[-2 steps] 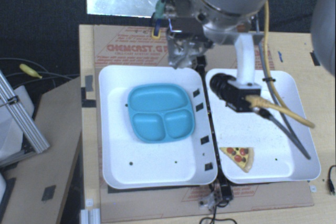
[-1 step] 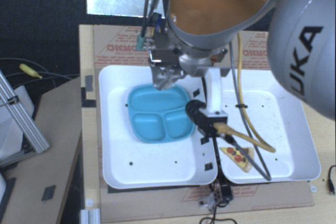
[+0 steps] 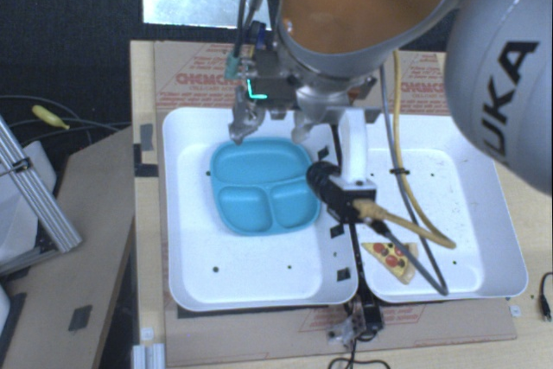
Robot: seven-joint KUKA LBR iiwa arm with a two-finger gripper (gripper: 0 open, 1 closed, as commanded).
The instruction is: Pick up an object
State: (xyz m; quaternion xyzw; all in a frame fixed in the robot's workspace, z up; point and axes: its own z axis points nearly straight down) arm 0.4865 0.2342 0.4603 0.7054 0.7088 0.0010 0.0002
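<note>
A light blue divided plate [image 3: 262,186] lies flat in the left white bin [image 3: 199,255], toward its back right. My gripper [image 3: 270,132] hangs over the plate's far edge, open, with one fingertip [image 3: 239,132] at the plate's back left rim and the other [image 3: 301,132] at its back right rim. Nothing sits between the fingers. A toy pizza slice [image 3: 393,260] lies near the front left corner of the right bin [image 3: 484,238].
The two bins sit side by side on a cardboard sheet [image 3: 190,73]. The arm's large grey and orange body covers the upper right of the view. A yellow cable [image 3: 415,212] droops over the right bin. A metal frame [image 3: 34,194] stands off the bench at left.
</note>
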